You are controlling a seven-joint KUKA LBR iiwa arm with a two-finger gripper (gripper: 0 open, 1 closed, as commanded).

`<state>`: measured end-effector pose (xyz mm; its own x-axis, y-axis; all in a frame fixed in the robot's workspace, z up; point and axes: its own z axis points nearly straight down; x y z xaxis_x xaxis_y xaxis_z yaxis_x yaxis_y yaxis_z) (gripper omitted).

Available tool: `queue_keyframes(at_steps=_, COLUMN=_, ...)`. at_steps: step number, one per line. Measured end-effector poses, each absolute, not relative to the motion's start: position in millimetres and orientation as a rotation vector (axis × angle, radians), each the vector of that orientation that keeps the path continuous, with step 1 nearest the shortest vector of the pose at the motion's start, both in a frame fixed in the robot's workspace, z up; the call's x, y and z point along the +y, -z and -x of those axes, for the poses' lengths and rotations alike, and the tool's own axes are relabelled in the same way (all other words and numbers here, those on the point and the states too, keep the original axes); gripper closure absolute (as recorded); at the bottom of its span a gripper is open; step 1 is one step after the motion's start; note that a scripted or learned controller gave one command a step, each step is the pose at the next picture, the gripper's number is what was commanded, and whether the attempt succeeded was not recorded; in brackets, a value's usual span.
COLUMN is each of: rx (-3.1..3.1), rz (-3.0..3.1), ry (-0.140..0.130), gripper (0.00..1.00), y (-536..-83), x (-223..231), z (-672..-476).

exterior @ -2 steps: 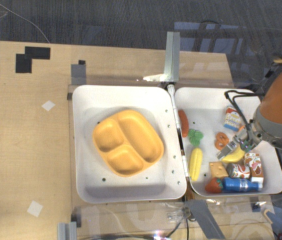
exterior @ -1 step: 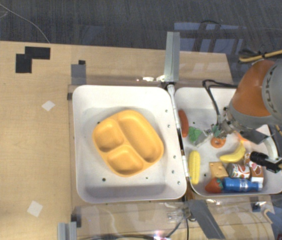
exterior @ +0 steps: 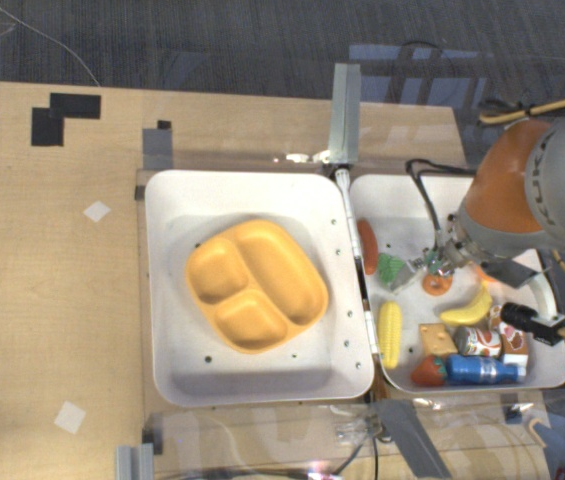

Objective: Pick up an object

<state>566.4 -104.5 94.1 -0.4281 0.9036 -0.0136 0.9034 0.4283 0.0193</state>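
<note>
The right bin (exterior: 402, 193) holds several toy foods: a red sausage (exterior: 366, 245), a green leafy piece (exterior: 392, 270), an orange ring (exterior: 436, 284), a banana (exterior: 468, 310), a corn cob (exterior: 389, 332), a tan cracker (exterior: 439, 339), a small can (exterior: 481, 343), a blue bottle (exterior: 482, 371) and a red piece (exterior: 427, 371). My gripper (exterior: 440, 262) hangs low in this bin, just above the orange ring and right of the green piece. The grey arm with its orange band (exterior: 502, 183) covers the bin's far right part.
The left bin (exterior: 172, 218) carries a yellow divided plate (exterior: 255, 284). A metal divider rail (exterior: 354, 268) runs between the bins. Black cables (exterior: 424, 183) loop over the right bin's back. Light wooden bench top lies to the left.
</note>
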Motion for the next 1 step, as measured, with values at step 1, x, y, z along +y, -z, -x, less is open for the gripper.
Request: queue_keyframes(at_steps=1, rx=2.84, rz=-1.322, ry=-0.003, gripper=0.0, y=-125.4, x=-105.8, z=-579.8)
